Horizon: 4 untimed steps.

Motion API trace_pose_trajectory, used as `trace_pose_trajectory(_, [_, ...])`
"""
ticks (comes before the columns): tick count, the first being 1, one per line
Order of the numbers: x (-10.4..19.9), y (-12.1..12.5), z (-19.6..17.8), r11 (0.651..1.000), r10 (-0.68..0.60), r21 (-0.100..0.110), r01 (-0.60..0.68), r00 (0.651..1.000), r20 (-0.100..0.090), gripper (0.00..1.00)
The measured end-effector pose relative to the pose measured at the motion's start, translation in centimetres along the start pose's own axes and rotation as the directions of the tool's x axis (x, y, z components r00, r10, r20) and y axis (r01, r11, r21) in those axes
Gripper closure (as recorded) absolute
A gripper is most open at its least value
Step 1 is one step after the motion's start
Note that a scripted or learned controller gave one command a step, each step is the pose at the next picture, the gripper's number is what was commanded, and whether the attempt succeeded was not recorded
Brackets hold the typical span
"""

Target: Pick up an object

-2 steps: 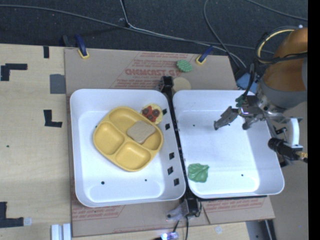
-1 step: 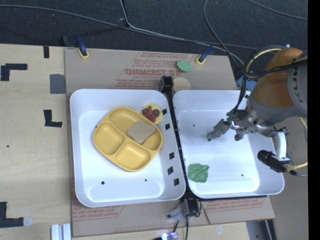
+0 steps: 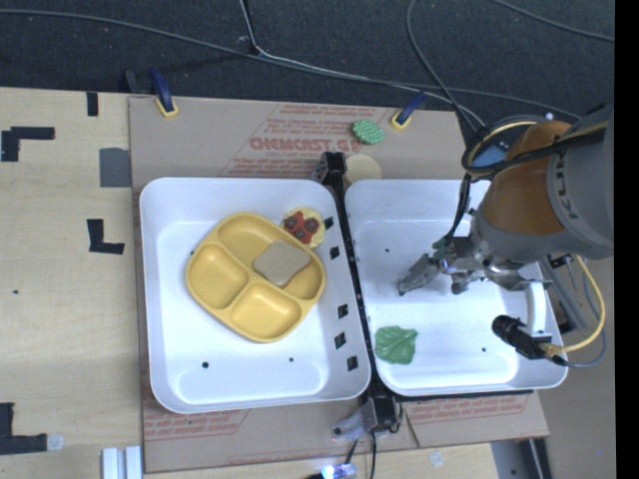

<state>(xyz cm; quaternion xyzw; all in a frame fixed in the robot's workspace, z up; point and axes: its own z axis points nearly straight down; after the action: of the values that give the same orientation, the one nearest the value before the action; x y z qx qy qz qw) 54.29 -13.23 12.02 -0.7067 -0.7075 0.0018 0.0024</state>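
Even, bright overhead light; the white bins (image 3: 170, 367) glare slightly, shadows are soft, and the whole frame is mildly blurred

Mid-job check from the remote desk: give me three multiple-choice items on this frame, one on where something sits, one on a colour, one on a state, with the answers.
1. Where does the green leaf-shaped item lie?
A. in the right bin
B. on the yellow tray
C. on the cardboard outside the bins

2. What colour is the divided tray in the left bin?
A. blue
B. yellow
C. red

3. What is on the tray's middle compartment?
A. nothing
B. a tan, bread-like slice
C. the gripper

Answers: 1 A, the leaf rests on the right bin's floor near its front left corner. 2 B, the tray is plainly yellow. 3 B, the slice lies there, while the gripper is above the right bin.
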Motion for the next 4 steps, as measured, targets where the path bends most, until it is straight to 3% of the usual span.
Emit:
trace_pose_trajectory(1, [0.0,0.0,3.7,1.0,0.0,-0.005,0.0,1.0,0.002,0.0])
trace_pose_trajectory(2, [0.0,0.1,2.4,1.0,-0.001,-0.009,0.001,1.0,0.004,1.0])
trace_pose_trajectory(4, [-1.5,0.6,-9.5,1.0,0.0,-0.012,0.0,1.0,0.003,1.0])
